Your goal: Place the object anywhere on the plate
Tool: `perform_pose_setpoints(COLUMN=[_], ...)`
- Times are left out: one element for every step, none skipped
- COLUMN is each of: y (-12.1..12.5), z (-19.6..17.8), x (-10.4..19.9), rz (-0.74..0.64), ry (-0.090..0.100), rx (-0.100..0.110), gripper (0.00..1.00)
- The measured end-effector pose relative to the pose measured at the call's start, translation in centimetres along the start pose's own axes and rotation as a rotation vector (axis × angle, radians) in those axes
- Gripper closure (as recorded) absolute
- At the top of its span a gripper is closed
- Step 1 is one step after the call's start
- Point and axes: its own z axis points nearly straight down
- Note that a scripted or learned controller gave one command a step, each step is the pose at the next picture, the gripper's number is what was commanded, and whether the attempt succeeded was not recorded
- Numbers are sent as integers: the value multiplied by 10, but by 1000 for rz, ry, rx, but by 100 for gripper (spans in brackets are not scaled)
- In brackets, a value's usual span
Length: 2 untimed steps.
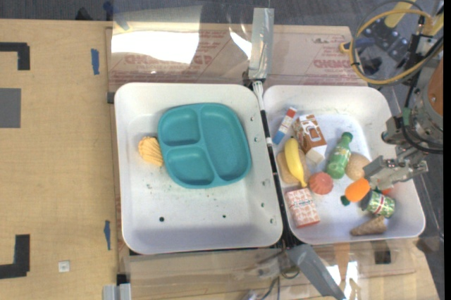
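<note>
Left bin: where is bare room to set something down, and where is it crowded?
The teal plate has three bare compartments. In the left bin, bare floor runs below the plate along the near wall. The shell crowds the plate's left edge. The right bin is cluttered around the banana.

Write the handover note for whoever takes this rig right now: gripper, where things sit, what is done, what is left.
Gripper: low over the right bin's right side, near the green can and the carrot; I cannot tell whether it has anything.
Plate: teal, three compartments, in the left bin, nothing on it. A yellow shell-shaped toy lies against its left edge, on the bin floor.
Right bin also holds a banana, a green bottle and a milk carton.
Done: nothing placed yet.
Left: grasp one object, carry it over and set it on the plate.
</note>
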Motion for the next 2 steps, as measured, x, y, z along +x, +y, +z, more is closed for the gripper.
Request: perform_pose_setpoints(y=[-49, -48], z=[62, 84], x=[-74, -130], rz=[-278, -477], ry=[-3, -2], rx=[-3, -4], gripper=[100, 100])
